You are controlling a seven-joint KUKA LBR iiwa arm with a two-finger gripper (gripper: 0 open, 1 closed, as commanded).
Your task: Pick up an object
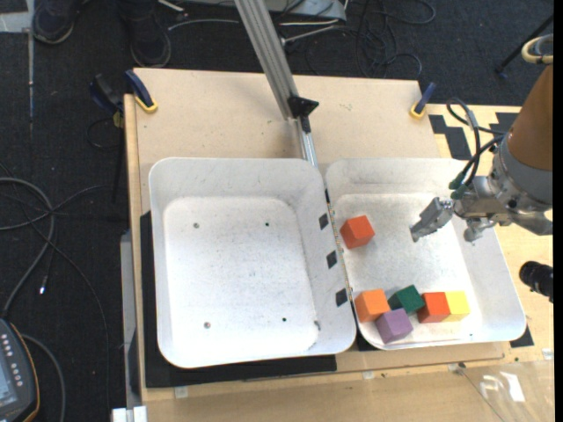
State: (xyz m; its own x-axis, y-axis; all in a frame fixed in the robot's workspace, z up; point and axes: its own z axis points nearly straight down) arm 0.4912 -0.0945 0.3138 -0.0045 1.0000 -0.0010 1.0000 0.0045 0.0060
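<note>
Gripper (pixel 450 220) open, holding nothing, over rt bin (pixel 493 275).

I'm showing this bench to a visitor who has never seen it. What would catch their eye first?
Most likely the bright blocks in the right bin: a lone orange block near its left wall, and a cluster along the near edge of orange, purple, green, red and yellow. Next, the gripper over that bin's right half, apart from every block.
</note>
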